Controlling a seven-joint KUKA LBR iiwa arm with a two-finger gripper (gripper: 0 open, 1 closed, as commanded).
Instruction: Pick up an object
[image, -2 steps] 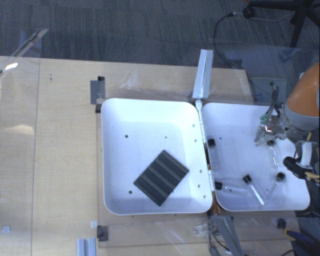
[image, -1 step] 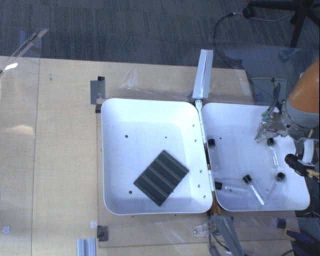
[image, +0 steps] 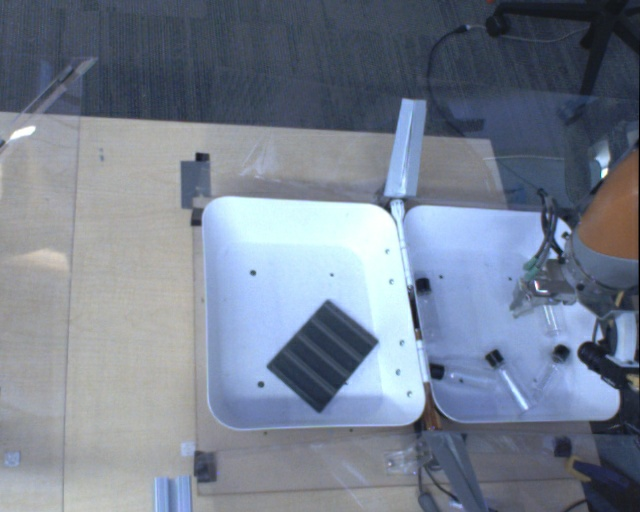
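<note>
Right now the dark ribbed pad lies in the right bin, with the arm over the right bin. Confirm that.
Not quite. The camera view shows the dark ribbed pad lying in the left bin, not the right. The rest holds: the arm is over the right bin.

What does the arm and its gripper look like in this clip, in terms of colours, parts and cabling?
The arm enters at the right edge: a rounded orange band above a grey wrist section. Dark and green cables run down beside it to the gripper, a small metallic assembly with pale, clear-looking fingers. A black fitting sits lower at the edge.
</note>
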